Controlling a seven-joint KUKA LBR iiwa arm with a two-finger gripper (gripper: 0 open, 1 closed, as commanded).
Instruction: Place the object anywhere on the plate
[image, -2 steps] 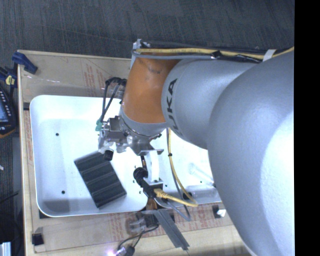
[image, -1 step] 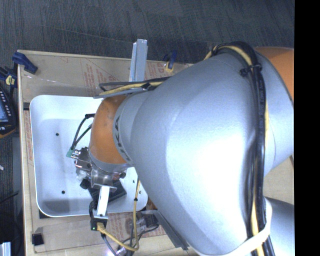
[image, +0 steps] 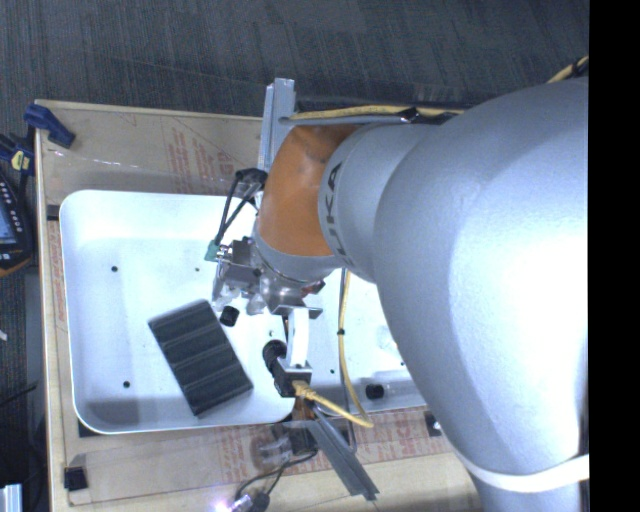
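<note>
A black ribbed rectangular object (image: 200, 357) lies flat and skewed in the front part of the left white bin (image: 75, 300). My gripper (image: 243, 290) hangs over that bin's right side, just above and to the right of the object's upper corner. From this angle the wrist housing hides its tip, and I see nothing held. The grey arm with its orange band (image: 295, 200) covers most of the right bin (image: 392, 350).
The bulky arm body (image: 480, 270) fills the right half of the view. A yellow cable (image: 335, 405) and a metal bracket (image: 335, 460) sit at the bench's front edge. A blue clamp (image: 48, 122) is at the back left corner. The left bin's back and left floor is bare.
</note>
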